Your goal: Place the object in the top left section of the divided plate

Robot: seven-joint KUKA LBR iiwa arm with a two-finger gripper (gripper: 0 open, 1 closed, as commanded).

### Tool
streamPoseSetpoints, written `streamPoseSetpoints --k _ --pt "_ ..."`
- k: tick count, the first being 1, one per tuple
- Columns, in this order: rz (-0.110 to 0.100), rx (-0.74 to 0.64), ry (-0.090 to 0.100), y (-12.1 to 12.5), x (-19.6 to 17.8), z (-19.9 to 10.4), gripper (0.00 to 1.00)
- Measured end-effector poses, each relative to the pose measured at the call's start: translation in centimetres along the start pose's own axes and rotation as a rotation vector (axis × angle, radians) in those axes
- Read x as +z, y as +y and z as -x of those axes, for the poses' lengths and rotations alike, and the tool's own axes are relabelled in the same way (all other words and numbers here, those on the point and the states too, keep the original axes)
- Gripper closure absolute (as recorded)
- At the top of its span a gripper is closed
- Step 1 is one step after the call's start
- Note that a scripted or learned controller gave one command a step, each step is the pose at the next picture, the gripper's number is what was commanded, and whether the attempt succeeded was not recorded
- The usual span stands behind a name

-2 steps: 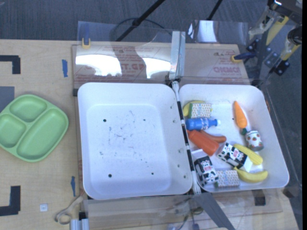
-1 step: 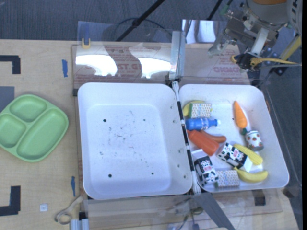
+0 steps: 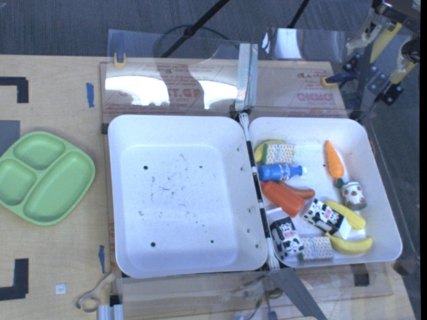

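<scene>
A green divided plate point(image 3: 47, 177) lies on the wooden bench at the far left, its top left section point(image 3: 39, 150) bare. The right white bin point(image 3: 381, 199) holds several objects: a blue bottle point(image 3: 280, 173), an orange carrot point(image 3: 334, 160), a red-orange pepper-like piece point(image 3: 287, 195), two yellow bananas point(image 3: 351, 245), two cow-patterned cartons point(image 3: 323, 213), a yellow-green packet point(image 3: 275, 152) and a small spotted ball point(image 3: 352, 193). The arm's end with the gripper point(image 3: 383, 42) hangs at the top right, beyond the right bin's far corner and well away from the objects.
The left white bin point(image 3: 177, 192) sits between the plate and the right bin. Clear plastic panels point(image 3: 200, 79) stand behind both bins. Blue tape point(image 3: 89, 94) and black marks point(image 3: 17, 89) dot the bench on the left.
</scene>
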State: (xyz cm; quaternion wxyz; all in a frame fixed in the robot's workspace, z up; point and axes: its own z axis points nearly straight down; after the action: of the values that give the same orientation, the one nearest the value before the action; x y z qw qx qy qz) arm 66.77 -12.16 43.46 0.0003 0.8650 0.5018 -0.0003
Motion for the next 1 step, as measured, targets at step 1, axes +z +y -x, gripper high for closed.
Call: streamPoseSetpoints --k 1 --pt "-0.003 -0.059 0.0 -5.53 12.6 -7.65 0.0"
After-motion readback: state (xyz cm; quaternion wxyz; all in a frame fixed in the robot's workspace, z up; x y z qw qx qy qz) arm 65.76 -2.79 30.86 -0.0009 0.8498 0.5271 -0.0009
